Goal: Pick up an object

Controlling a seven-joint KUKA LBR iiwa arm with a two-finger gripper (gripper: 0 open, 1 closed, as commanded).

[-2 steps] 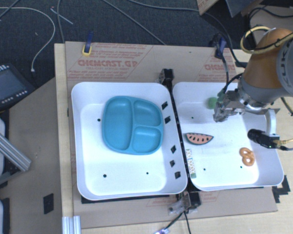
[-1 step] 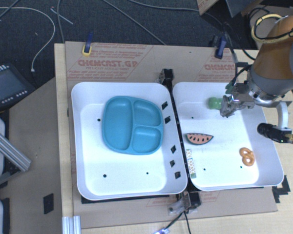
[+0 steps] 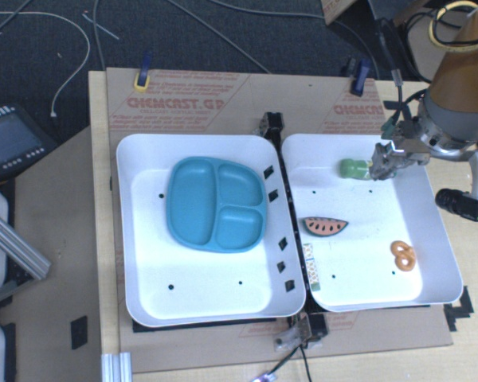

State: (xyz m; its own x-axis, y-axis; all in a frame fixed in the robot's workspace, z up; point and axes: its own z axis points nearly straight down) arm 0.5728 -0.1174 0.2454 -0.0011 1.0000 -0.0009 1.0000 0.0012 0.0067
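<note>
2 white bins sit side by side on the bench, and we sweep across from the left. First up, the left bin, with a blue divided plate lying flat in its upper middle, 3 compartments facing up. Cross the black clips along the seam between the bins and we're into the right bin. Near its left wall, a watermelon slice lies flat, red face up. Up and to the right of that, a small green object rests near the bin's far wall. Down in the lower right corner area, a pretzel sits well apart from the others.

Now the arm: it comes in from the right edge, grey body with the orange band up top, wrist bent down toward the bin's upper right part. The gripper is low, just beside the green object on its right side, looking close enough to touch. From this angle I cannot tell how the jaws stand; the fingertips blur into dark metal. Nothing is visibly pinched between them.
</note>
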